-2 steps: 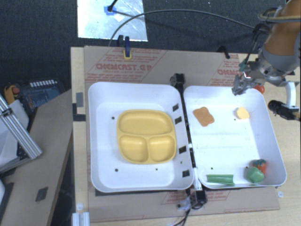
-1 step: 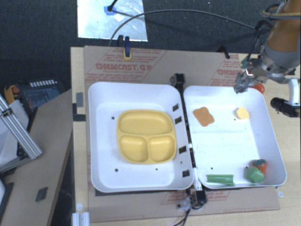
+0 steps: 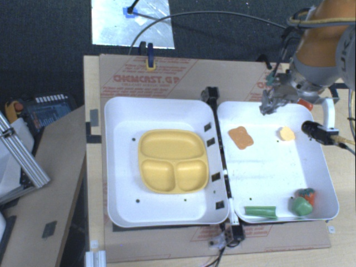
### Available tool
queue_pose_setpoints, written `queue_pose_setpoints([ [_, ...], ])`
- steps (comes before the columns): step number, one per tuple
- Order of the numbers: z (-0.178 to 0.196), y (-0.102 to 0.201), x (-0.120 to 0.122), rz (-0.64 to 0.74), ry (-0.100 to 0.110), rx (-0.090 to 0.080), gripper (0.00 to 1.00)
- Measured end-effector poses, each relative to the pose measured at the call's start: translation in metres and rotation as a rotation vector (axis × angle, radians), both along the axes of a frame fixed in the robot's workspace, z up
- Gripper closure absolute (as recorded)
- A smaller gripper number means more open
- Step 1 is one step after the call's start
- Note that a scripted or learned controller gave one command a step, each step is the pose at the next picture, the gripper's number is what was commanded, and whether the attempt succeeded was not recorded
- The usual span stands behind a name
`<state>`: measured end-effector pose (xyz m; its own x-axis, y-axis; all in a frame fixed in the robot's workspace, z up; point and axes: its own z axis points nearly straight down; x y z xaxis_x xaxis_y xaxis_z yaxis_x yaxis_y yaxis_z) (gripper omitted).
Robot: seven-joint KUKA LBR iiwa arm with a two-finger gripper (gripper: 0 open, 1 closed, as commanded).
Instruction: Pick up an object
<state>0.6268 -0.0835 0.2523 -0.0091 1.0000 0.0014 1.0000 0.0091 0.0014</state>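
The right bin (image 3: 278, 171) holds several small items. A flat orange-brown piece (image 3: 241, 137) lies near its back left. To the right of it sits a small pale yellow piece (image 3: 287, 133). Along the front edge lies a green stick-shaped piece (image 3: 260, 211), and a green and orange item (image 3: 303, 202) rests in the front right corner. My gripper (image 3: 270, 107) hangs over the bin's back edge, above and apart from the orange-brown piece and the yellow piece. Nothing shows in its grasp.
The left bin (image 3: 119, 149) bears a yellow plate (image 3: 169, 160) with three compartments. A black divider (image 3: 218, 149) with clips runs between the bins. A black fitting (image 3: 317, 131) juts over the right bin's right rim. A cardboard sheet (image 3: 167, 77) lies under both bins.
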Motion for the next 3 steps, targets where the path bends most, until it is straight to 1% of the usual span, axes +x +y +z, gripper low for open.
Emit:
queue_pose_setpoints([
  [1,-0.007,0.057,-0.021,-0.001,0.002,0.000,1.00],
  [3,-0.028,0.160,-0.065,0.001,0.002,0.001,1.00],
])
